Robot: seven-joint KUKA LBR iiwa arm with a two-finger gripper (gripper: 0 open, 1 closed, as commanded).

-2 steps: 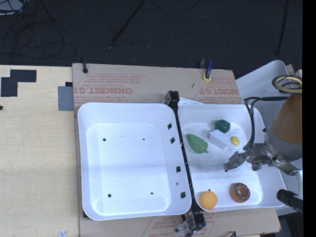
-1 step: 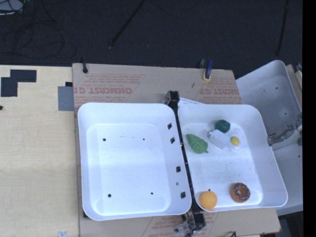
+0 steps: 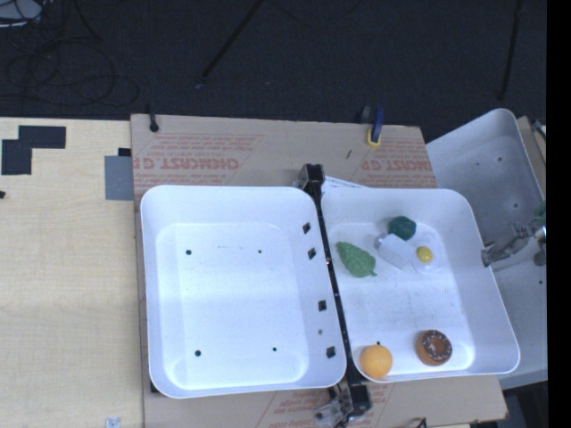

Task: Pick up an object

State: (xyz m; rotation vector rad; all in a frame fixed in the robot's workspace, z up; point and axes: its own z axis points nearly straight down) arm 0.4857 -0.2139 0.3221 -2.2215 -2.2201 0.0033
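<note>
The orange ball (image 3: 376,361) near the doughnut (image 3: 434,347) looks light, smooth, likely to roll; grip across its middle. The pincer's (image 3: 508,250) state I cannot tell

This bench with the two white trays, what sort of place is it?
Probably a robotics lab test bench: two white bins clamped onto cardboard, toy food such as an orange and a doughnut in the right one, and cables trailing on the dark floor behind.

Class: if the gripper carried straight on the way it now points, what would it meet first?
The gripper points left, just outside the right bin, so probably that bin's wall first. Depth is unclear; if it rides higher, the clear item with a yellow end looks nearest its line.
</note>
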